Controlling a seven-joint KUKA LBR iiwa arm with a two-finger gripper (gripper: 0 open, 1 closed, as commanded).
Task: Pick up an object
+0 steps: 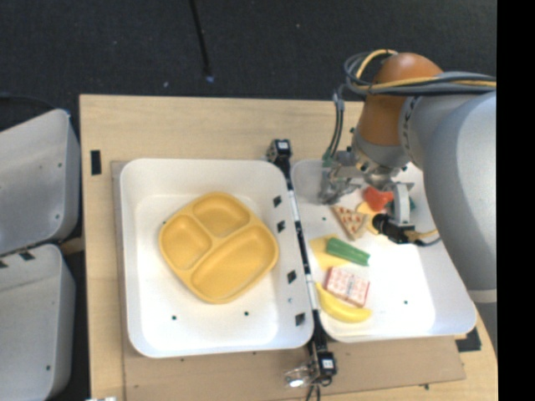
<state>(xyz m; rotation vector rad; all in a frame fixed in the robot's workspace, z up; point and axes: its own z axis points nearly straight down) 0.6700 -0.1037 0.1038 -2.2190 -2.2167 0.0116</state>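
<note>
one yellow tray (219,246), two bins (142,324).

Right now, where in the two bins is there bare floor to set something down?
Left bin: a bare margin all round the yellow divided plate, widest along the near edge. Right bin: bare at the near right corner, right of the red-and-white packet and banana. Crowded at its far end, around the claw, pizza slice and green piece.

Two bins side by side on the bench (192,124). Left bin (142,307): divided plate (219,246) at its centre. Right bin (435,299): pizza slice (349,220) toward far edge, banana (341,307) at near-left, cracker packet (347,285) touching the banana.
</note>
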